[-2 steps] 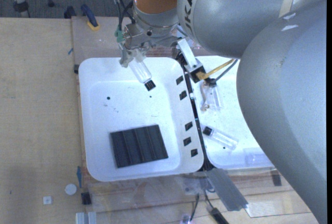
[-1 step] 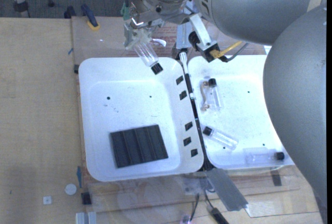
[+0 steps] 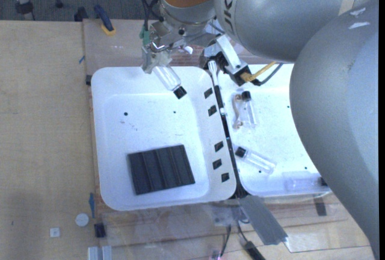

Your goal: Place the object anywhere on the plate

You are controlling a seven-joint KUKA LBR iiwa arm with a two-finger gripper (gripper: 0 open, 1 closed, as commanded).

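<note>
A dark ridged rectangular plate [image 3: 161, 170] lies flat in the front part of the left bin [image 3: 111, 132]. My gripper [image 3: 155, 64] hangs over the back edge of that bin, well behind the plate. It is shut on a clear plastic tube with a black cap [image 3: 169, 80]. The tube slants down and to the right out of the fingers, cap end lowest, above the bin floor.
The right bin [image 3: 283, 102] holds three more clear tubes: one near the divider [image 3: 243, 109], one further forward [image 3: 257, 160], and one at the front edge [image 3: 299, 182]. Black tabs run along the divider [image 3: 218, 132]. The arm's bulk covers the right side.
</note>
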